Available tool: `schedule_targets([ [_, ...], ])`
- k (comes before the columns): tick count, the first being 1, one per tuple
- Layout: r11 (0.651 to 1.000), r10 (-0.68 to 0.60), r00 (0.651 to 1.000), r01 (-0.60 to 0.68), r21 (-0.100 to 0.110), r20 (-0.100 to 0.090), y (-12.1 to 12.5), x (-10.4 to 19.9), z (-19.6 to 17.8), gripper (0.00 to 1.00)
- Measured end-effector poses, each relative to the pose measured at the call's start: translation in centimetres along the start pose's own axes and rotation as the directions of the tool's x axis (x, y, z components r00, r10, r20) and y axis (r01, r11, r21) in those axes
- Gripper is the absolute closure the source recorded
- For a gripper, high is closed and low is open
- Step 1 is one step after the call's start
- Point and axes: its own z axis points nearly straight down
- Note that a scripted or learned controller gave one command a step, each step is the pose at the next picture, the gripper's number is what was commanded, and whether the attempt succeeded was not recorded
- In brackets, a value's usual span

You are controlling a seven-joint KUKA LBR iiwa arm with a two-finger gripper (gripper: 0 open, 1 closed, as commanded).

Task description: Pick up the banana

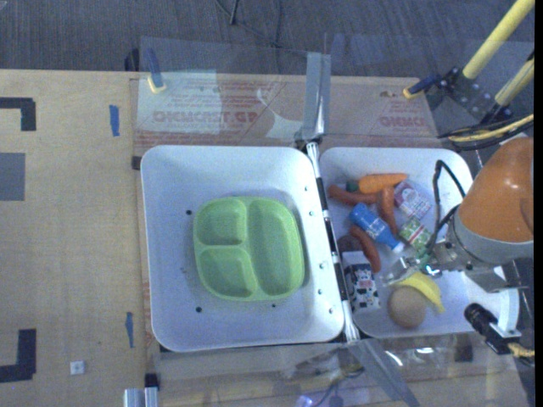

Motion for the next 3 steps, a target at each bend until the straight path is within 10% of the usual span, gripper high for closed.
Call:
schedule_targets([
  [1, 0.938, 0.347, 0.938, -0.347, -0.001, -0.001, -0.5, -3.1, 3.3, 0.0],
  [2, 0.936, 0.351, 0.936, -0.351, -0.004, 0.0, -0.5, -3.3, 2.3, 1.0],
  [3, 0.96, 0.28, 0.96, -0.28, 0.002, 0.0, 4.0, -2.8, -9.7, 1.0],
])
